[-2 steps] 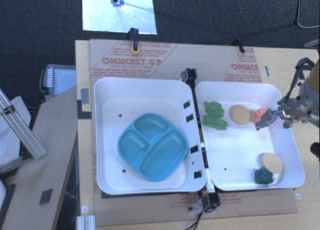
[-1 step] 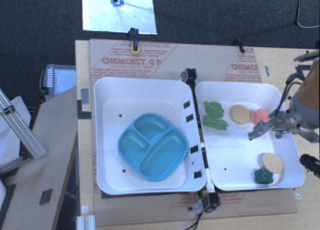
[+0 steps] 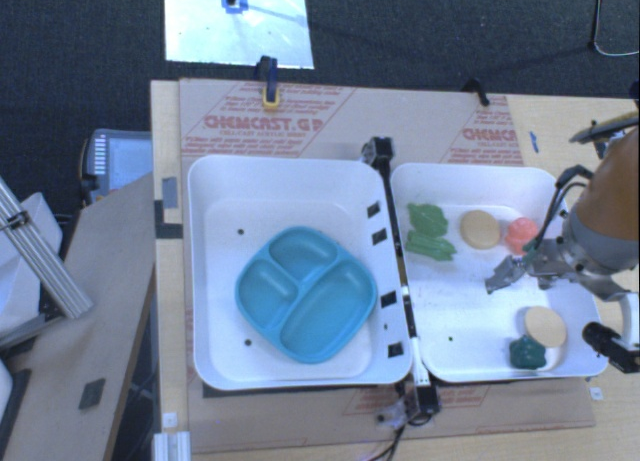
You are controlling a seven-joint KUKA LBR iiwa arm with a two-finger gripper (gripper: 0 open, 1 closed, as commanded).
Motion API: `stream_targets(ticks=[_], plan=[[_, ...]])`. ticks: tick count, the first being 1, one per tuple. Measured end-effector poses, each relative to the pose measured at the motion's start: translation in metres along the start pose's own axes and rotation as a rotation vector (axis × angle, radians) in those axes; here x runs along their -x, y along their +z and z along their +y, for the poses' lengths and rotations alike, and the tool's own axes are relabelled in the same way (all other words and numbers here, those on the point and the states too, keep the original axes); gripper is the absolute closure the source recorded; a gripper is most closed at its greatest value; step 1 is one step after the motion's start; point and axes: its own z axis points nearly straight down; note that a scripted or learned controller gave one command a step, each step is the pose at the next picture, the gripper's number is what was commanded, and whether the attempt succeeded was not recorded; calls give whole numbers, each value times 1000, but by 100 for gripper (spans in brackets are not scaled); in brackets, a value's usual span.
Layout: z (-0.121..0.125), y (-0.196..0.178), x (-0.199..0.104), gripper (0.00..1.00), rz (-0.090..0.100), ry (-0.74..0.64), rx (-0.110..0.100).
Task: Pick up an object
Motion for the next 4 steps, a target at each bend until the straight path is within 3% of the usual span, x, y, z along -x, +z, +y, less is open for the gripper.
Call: stream_targets(ticks=[1,2,3,4], plan=[[2,-13,0,100,-2,-1,5],[9,-76,1,100,-3,-3,11],[10,-65,1,100,-1,-2,3],[17,-78,-49,100,1,-9,6]])
